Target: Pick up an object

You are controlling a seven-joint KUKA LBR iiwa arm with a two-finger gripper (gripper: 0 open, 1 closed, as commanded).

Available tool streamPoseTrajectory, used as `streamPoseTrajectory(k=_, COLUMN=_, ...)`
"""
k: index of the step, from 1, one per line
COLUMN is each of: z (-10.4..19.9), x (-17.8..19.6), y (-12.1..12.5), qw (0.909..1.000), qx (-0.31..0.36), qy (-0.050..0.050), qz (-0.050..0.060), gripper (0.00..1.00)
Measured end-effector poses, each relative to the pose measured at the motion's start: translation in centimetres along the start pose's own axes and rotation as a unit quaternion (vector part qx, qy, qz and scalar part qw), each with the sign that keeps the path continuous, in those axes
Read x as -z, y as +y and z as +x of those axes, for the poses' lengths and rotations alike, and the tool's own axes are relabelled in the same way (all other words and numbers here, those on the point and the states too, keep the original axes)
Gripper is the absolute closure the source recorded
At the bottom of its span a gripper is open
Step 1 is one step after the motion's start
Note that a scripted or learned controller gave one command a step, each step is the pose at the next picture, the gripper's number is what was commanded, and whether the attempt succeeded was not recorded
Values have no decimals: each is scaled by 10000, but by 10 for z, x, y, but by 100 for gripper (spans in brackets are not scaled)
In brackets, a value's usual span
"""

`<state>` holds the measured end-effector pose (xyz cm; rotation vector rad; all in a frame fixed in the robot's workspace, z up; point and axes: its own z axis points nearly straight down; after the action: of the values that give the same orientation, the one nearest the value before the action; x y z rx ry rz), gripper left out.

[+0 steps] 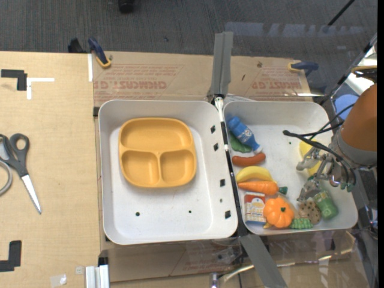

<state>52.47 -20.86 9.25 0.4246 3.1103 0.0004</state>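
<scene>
The right bin [273, 110] holds several toy foods: a blue bottle [242, 131], a red sausage [248, 159], a banana [255, 174], a carrot [259, 187], an orange pumpkin [278, 212], a small printed carton [254, 209], a brown perforated piece [309, 209] and a green piece [327, 207]. My gripper [317, 177] hangs low over the bin's right side, just above the brown and green pieces. A yellow item [307, 155] lies right beside it, partly hidden by the wrist. I see nothing clearly held.
The left bin [120, 221] carries an orange divided plate [158, 152]. Scissors [21, 167] lie on the bench at far left. A black cable [306, 138] loops over the right bin near the wrist. Blue clamps [99, 51] hold the cardboard behind the bins.
</scene>
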Motion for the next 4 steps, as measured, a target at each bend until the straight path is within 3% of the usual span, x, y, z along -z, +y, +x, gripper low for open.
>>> streamPoseTrajectory(k=1, z=-44, x=0, y=21, qw=9995, qx=-301, qy=-10, qz=0, gripper=0)
streamPoseTrajectory(k=2, z=-46, x=10, y=21, qw=9996, qx=-289, qy=-33, qz=7, gripper=100)
streamPoseTrajectory(k=3, z=-77, x=109, y=59, qw=9969, qx=-784, qy=-16, qz=0, gripper=100)
streamPoseTrajectory(k=4, z=-76, x=108, y=59, qw=9969, qx=-783, qy=-10, qz=3, gripper=0)
